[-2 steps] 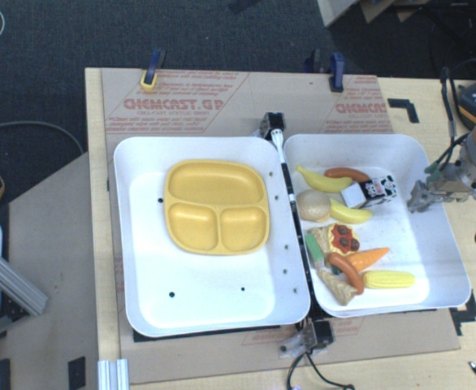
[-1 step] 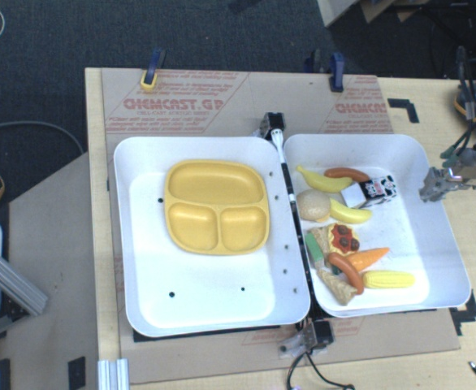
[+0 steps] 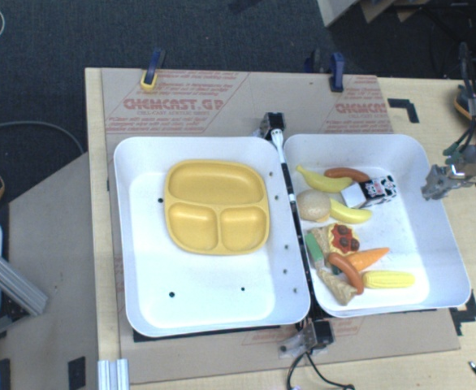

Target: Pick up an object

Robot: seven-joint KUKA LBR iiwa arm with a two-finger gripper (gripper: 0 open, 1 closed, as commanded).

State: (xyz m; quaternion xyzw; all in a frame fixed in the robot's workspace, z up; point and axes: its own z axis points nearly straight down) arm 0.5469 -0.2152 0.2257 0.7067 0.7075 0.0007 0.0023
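My end effector (image 3: 443, 181) hangs at the right bin's (image 3: 433, 287) right edge, jaw state unclear. I'd descend on the isolated corn cob (image 3: 389, 280), clear of the carrot (image 3: 360, 259).

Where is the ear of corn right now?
The ear of corn lies in the right bin, near its front edge, just right of the carrot and the rest of the toy food pile.

Yellow tray (image 3: 217, 205), white bins (image 3: 140, 283), orange carrot (image 3: 366, 259).
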